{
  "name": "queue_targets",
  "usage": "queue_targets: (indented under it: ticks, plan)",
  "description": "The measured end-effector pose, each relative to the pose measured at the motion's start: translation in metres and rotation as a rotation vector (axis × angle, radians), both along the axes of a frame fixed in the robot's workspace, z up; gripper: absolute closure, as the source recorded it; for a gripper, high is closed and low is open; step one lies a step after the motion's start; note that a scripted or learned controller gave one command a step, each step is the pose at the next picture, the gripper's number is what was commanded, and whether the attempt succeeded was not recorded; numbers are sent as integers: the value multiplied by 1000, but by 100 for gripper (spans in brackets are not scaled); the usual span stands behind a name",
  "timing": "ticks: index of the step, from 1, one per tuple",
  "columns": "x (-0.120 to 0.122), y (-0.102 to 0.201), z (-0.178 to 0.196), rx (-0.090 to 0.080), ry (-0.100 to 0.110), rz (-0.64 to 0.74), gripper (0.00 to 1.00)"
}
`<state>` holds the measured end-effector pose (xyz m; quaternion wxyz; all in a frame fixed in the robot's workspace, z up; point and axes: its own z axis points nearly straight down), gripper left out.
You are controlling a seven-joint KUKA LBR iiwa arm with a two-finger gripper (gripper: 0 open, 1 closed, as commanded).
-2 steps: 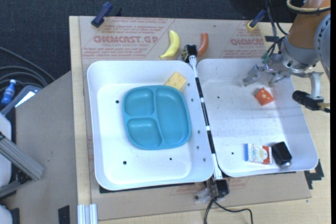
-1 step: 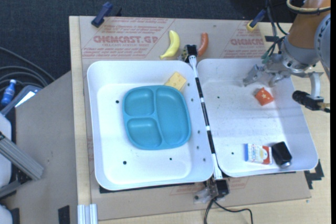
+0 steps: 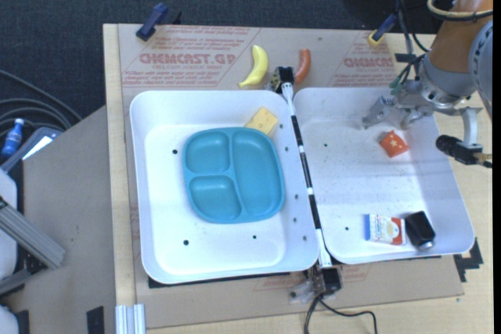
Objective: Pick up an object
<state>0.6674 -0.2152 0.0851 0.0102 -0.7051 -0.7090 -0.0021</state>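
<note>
orange block (image 3: 393, 143) lies tilted, corner-down, just below end effector (image 3: 389, 114).

We see the arm (image 3: 458, 43) come in from the right edge, its orange band uppermost and the grey wrist bent down and to the left. The gripper (image 3: 389, 115) hangs low at the end of it, its two fingers (image 3: 374, 116) splayed apart and pointing downward, with nothing between them.
</note>
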Motion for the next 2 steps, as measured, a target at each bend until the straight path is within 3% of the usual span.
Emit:
queue_targets:
  ticks: [2]
  plan:
    - [0,0,0,0,0,0,0]
